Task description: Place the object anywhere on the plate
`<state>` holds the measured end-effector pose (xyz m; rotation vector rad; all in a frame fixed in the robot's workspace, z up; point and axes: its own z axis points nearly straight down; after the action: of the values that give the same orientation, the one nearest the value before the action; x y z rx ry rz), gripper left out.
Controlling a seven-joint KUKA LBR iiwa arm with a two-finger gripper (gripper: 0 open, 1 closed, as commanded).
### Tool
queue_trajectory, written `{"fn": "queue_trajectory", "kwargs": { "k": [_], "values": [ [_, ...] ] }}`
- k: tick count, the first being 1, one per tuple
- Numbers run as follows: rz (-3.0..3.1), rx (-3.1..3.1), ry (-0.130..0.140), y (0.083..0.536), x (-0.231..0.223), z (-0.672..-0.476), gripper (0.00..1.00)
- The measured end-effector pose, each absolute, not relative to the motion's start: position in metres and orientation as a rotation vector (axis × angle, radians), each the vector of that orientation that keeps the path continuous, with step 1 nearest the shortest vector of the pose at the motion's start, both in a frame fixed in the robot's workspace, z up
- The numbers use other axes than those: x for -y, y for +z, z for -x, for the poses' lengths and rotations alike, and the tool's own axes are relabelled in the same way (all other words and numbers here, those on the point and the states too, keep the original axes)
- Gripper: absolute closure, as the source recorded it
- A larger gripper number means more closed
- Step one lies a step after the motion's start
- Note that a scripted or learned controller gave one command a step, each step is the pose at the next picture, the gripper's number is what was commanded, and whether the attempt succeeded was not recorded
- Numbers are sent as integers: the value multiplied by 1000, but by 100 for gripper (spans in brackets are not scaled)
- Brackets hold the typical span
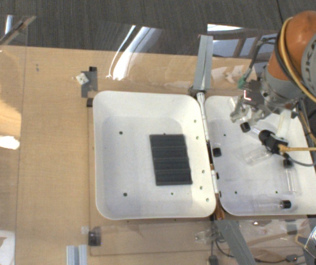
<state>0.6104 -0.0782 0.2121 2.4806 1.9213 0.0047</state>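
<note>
The dark ribbed plate [170, 159] lies flat in the left bin [114, 173], well to the claw's left. The claw [244, 119] hangs over the right bin [232, 186]; whether it is spread or pressed together, I cannot tell. A clear plastic piece [256, 158] lies near the claw, just below it in the view.

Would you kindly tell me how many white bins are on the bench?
2. The left bin holds the dark ribbed plate; the right bin sits directly beside it. No further bins appear hidden.
</note>
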Motion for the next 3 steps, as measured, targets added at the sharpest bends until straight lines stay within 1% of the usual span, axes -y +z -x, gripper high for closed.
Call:
{"fn": "queue_trajectory", "kwargs": {
  "k": [1,2,3],
  "values": [
    [-2459,-1954,5,185,-13,-606,100],
    [-2520,-1876,6,185,-82,-493,100],
    [-2937,-1115,3,237,-142,-487,100]
  ]
}}
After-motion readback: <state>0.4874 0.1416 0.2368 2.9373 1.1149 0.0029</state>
